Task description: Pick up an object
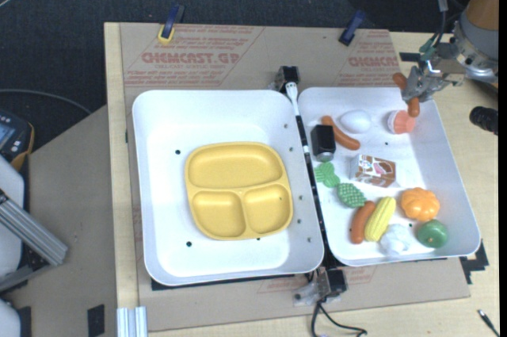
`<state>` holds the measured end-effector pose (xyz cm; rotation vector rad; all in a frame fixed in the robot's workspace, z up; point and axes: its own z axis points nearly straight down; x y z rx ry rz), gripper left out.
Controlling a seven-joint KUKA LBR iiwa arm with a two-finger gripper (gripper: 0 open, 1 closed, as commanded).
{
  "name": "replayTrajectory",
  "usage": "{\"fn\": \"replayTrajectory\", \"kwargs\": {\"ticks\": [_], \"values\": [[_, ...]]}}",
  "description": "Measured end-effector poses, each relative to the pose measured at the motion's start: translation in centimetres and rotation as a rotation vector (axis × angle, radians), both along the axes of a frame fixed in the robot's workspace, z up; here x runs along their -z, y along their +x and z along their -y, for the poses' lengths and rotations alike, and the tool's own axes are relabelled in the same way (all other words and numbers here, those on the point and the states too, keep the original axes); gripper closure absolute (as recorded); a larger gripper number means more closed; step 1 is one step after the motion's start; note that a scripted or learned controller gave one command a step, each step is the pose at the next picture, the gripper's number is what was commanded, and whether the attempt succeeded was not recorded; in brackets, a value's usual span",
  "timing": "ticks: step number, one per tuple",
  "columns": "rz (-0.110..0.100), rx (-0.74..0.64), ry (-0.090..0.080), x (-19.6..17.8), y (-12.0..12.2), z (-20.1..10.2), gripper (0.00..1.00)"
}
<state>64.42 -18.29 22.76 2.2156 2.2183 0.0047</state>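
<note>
My gripper point(415, 92) hangs over the far right corner of the right bin point(458, 183). Small orange pieces point(413, 108) show right at its tip, and a pink-red object point(401, 122) lies just below it on the bin floor; whether either is held I cannot tell. Several toy foods lie in this bin: a white egg point(355, 120), a sausage point(343, 135), a black block point(322, 140), a brown-and-white packet point(375, 170), green pieces point(348, 193), a corn cob point(380, 216), an orange pumpkin point(419, 203) and a green apple point(432, 233).
The left bin point(158, 169) holds a yellow three-compartment tray point(238, 190). A black divider strip point(305, 161) runs between the bins. Clamps point(168, 24) grip the board's far edge. Cables and arm hardware point(475, 18) crowd the upper right.
</note>
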Motion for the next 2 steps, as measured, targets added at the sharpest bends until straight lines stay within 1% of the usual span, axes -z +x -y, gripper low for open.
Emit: {"fn": "replayTrajectory", "kwargs": {"ticks": [1, 2], "values": [[-0.008, -0.004, 0.005, 0.0, -0.7, -4.5, 1.0], [-0.009, -0.004, 0.005, -0.7, -3.2, -9.4, 1.0]]}}
